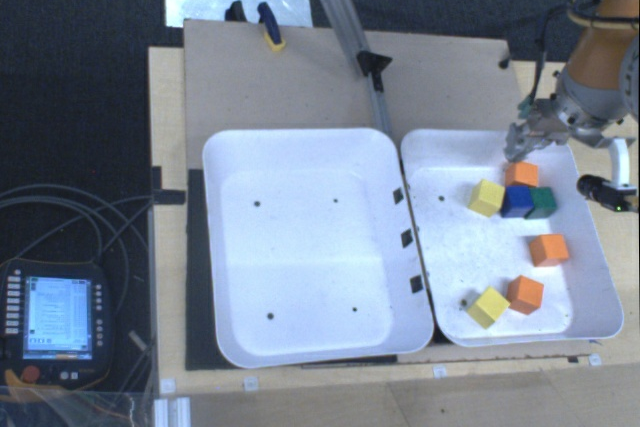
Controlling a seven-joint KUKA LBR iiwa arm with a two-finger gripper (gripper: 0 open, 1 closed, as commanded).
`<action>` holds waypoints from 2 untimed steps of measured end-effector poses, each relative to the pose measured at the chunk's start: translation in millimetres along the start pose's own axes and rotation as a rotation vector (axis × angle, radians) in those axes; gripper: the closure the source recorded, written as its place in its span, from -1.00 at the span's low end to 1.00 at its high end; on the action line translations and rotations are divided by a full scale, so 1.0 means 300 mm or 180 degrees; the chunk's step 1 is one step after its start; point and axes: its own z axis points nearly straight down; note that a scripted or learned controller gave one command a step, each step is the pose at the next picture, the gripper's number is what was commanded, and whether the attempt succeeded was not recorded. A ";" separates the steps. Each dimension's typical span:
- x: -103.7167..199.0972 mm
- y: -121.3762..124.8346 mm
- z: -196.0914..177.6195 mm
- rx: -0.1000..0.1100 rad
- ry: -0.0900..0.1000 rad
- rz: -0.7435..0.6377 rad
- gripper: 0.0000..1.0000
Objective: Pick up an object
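Observation:
The right bin holds several small blocks. A cluster sits near its far right: a yellow block, an orange block, a blue block and a green block. Further forward lie an orange block, another orange block and a yellow block. My gripper hangs over the bin's far right corner, just behind the orange block of the cluster. Nothing shows between its fingers.
The left bin stands beside the right one, joined by black clips along the shared rim. A grey pole slants over the cardboard at the back. A teach pendant with cables lies at the left.

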 end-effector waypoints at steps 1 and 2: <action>0.026 0.010 -0.208 -0.0009 0.0002 0.0006 1.00; 0.025 0.017 -0.347 -0.0003 0.0003 0.0008 1.00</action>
